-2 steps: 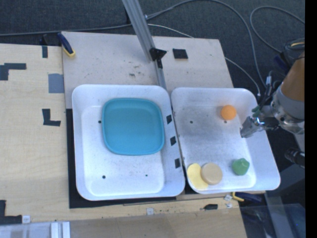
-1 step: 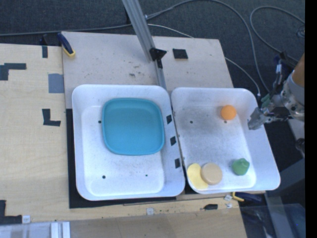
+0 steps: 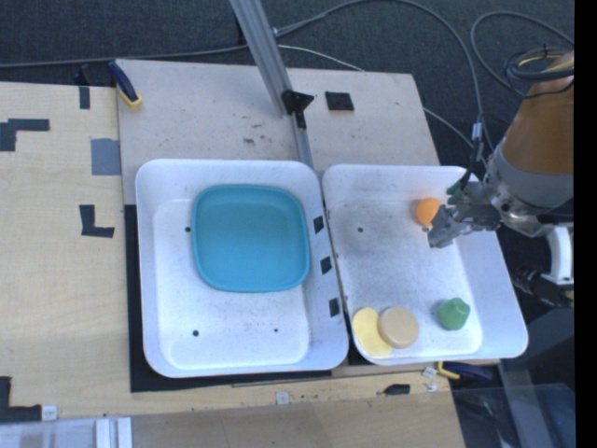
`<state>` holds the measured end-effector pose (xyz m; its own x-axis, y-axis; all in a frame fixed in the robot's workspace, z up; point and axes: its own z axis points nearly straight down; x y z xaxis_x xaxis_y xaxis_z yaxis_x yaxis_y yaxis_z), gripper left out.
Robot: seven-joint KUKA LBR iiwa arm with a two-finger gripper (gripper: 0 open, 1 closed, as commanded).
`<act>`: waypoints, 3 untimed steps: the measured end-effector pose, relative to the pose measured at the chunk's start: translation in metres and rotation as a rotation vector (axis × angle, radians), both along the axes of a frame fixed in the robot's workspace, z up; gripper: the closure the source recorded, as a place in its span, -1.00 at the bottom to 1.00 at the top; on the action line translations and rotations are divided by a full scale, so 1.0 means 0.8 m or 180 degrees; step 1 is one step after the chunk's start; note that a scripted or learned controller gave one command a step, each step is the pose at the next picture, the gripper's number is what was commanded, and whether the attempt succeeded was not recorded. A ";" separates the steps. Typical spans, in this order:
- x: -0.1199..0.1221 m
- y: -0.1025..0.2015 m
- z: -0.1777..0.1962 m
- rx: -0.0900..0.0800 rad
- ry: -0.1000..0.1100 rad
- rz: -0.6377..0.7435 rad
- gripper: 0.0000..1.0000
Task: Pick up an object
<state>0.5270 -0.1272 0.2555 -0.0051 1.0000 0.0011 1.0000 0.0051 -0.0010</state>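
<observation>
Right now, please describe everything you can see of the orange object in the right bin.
The orange object is small, rounded and smooth, perhaps plastic or rubber, and one even orange colour. It lies on the floor of the right bin, in the far part towards the right wall. The gripper sits right beside it and covers its right edge, so its full shape is hidden. Whether the two touch cannot be told. Nothing else lies against it.

Arm (image 3: 541,147) cut off at right, hand (image 3: 448,227) blurred (fingers unclear)
</observation>
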 end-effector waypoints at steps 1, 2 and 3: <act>0.012 0.070 -0.009 -0.0001 0.0000 -0.0003 1.00; 0.015 0.133 -0.005 0.0000 0.0000 -0.0001 1.00; 0.009 0.193 -0.028 -0.0002 0.0003 -0.0005 1.00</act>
<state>0.5343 0.0270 0.2332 -0.0036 1.0000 0.0004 1.0000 0.0036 -0.0019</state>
